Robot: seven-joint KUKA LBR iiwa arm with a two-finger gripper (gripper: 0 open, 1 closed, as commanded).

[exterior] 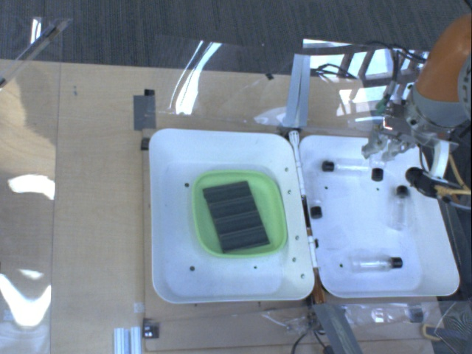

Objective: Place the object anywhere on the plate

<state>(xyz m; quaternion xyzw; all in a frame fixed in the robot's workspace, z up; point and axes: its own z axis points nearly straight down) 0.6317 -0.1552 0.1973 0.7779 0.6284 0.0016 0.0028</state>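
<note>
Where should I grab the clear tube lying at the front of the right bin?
Probably mid-body on the clear tube, coming straight down with fingers across its width. It lies flat, lengthwise left to right, black cap at its right end, clear of the right bin walls.

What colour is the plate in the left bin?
Bright green plate, with a dark grey ridged block lying on it, seen in the camera view.

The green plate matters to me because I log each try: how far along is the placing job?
Looks done: a dark ribbed block already lies flat on the green plate in the left bin. In hand: nothing visibly; the gripper hangs over the right bin, near its far edge, above several clear vials with black caps. Left: if a vial is the object, none sits on the plate yet.
</note>
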